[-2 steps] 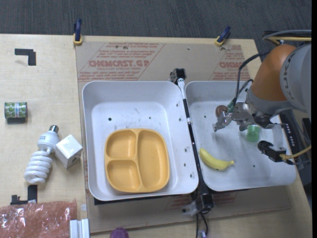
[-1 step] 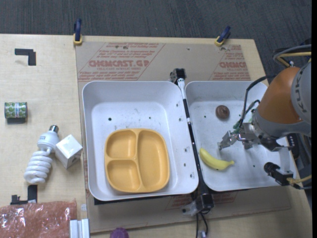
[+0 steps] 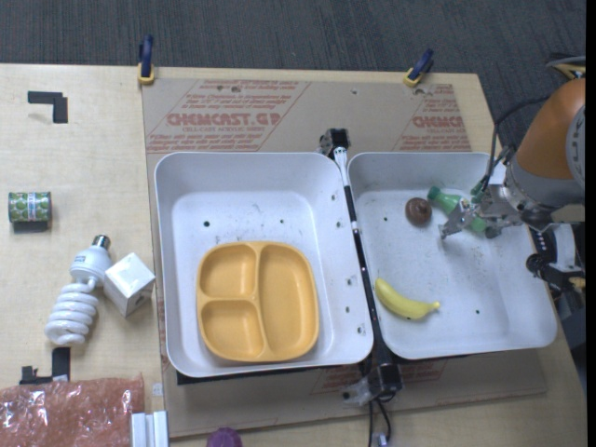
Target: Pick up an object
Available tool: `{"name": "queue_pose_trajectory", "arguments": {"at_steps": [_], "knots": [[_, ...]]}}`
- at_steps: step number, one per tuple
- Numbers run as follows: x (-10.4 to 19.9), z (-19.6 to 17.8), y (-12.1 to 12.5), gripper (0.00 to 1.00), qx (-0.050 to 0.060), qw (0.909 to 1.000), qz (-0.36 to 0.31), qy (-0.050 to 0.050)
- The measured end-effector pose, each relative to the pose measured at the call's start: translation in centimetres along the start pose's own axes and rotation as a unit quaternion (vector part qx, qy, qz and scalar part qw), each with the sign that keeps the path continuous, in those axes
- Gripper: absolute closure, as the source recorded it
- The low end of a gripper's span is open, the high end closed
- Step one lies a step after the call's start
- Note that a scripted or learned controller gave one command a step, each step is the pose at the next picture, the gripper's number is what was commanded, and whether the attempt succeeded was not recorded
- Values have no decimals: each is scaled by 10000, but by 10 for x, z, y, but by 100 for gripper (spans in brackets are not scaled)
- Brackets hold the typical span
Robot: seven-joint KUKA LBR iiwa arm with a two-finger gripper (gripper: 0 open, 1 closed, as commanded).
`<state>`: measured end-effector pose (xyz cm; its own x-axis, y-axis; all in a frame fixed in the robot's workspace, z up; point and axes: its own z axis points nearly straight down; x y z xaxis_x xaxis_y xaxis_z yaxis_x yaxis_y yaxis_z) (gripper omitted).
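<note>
your arm (image 3: 549, 147) reaches in from the right over the right bin (image 3: 521, 329). the gripper (image 3: 463, 220) sits low near that bin's upper middle; whether it is open or closed cannot be told. a green object (image 3: 444, 197) lies just beside it, and whether they touch is unclear. a brown ball (image 3: 418, 211) rests just left of that. a banana (image 3: 405, 301) lies near the bin's lower left. the left bin (image 3: 177, 240) holds a yellow tray (image 3: 258, 301).
</note>
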<state>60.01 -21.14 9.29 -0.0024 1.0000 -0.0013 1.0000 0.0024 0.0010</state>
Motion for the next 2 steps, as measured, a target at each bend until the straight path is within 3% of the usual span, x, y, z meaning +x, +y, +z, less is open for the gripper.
{"name": "queue_pose_trajectory", "arguments": {"at_steps": [1,2], "knots": [[0,-10,1,100,-6,10000,-11,-9],[0,-10,1,0,-6,10000,-10,-8]]}}
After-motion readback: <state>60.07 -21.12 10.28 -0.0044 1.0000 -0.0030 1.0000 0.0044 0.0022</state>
